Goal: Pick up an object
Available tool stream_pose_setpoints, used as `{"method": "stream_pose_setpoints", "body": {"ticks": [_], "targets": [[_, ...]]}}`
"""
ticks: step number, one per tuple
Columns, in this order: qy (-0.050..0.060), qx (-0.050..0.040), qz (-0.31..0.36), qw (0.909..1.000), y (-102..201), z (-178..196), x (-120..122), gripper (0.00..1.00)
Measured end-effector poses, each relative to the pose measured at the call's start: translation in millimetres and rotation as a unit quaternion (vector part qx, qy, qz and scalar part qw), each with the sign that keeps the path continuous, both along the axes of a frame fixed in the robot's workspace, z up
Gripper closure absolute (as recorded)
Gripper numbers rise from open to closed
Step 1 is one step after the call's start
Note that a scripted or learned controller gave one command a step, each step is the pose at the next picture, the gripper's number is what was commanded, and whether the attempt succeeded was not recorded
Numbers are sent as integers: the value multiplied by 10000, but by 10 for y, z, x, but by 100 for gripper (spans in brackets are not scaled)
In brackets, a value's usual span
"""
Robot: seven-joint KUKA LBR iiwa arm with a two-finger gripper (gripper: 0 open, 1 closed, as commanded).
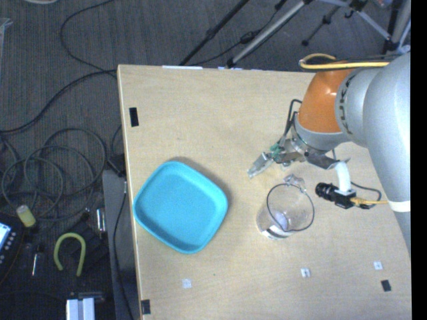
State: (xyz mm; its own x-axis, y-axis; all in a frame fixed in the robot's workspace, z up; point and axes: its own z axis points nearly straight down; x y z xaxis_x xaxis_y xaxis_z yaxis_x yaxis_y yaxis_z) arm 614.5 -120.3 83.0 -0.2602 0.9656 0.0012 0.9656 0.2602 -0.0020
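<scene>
Jaws: gap can't be told; nothing is seen held between them.
The grey KUKA arm w/ orange band [327,109] is seen at right, its two-finger gripper [261,165] low over the pale wooden bench top [200,105]. The square turquoise plastic plate [181,207] lies to its left, well apart; the clear glass cup [287,210] sits just beside the tips. Descent should be centred on the cup rim, approx. Dark carpet w/ cables [53,152] is seen beyond.
</scene>
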Motion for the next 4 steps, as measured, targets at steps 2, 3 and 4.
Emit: {"method": "stream_pose_setpoints", "body": {"ticks": [2,3,4], "targets": [[5,9,4,10000,14,83,-2,0],[10,18,5,10000,25,167,-3,100],[10,18,5,10000,24,166,-4,0]]}}
